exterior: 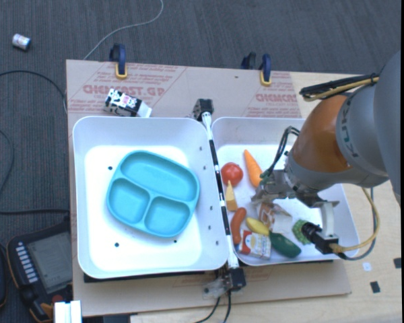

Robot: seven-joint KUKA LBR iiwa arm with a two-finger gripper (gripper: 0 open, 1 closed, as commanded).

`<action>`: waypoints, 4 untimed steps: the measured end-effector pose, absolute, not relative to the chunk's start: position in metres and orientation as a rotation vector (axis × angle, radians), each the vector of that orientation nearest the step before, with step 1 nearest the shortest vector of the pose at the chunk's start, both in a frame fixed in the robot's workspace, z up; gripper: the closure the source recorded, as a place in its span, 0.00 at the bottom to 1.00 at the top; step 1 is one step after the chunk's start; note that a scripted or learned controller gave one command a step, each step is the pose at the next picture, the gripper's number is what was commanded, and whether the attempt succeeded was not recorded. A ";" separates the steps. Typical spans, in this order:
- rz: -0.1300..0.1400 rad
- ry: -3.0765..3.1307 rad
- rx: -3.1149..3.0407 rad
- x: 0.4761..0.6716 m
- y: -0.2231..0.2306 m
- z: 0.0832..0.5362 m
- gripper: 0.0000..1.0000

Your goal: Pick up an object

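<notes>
The left shallow white plastic bin point(87, 180) carried a sky-blue three-compartment moulded plate point(153, 192) lying flat near its middle, tilted slightly so its long side ran from ten o'clock to four o'clock. It looked like the place to put things down, which would explain why it sat apart from the clutter.

The right shallow white plastic bin point(269, 128) held the toy food, crowded against its left wall and its six o'clock edge, probably pushed there by repeated reaching. From the left wall outward lay a round red toy tomato point(231, 173), a pale yellow wedge of toy cheese point(230, 198) just below it, and a red-orange toy sausage point(238, 224) further toward six o'clock. An orange toy carrot point(253, 167) lay at about one o'clock from the tomato. Near the lower edge sat a small yellow toy banana piece point(257, 226), a red-and-white printed packet point(256, 245) and a dark green toy pepper point(285, 245), close together, some touching.

The grey arm with its orange band came in from three o'clock, and its two-finger gripper point(272, 195) hung low over the middle of this bin, just right of the carrot and cheese, above a brownish small object I could not identify. The wrist housing hid the tips, so how wide the hand stood, and whether it had anything, I could not tell. Judging by position, a grasp was being attempted amid the pile.
</notes>
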State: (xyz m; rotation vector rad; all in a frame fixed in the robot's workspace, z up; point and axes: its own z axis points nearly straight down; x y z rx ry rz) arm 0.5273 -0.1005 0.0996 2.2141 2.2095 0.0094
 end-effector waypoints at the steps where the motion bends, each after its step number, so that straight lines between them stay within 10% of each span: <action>1: 0.009 2.209 2.214 0.528 -0.101 0.109 1.00; 2: 0.009 2.210 2.214 0.528 -0.101 0.109 0.00; 3: 0.012 2.212 2.212 0.490 -0.115 0.089 0.00; 4: 0.014 2.210 2.212 0.492 -0.116 0.100 1.00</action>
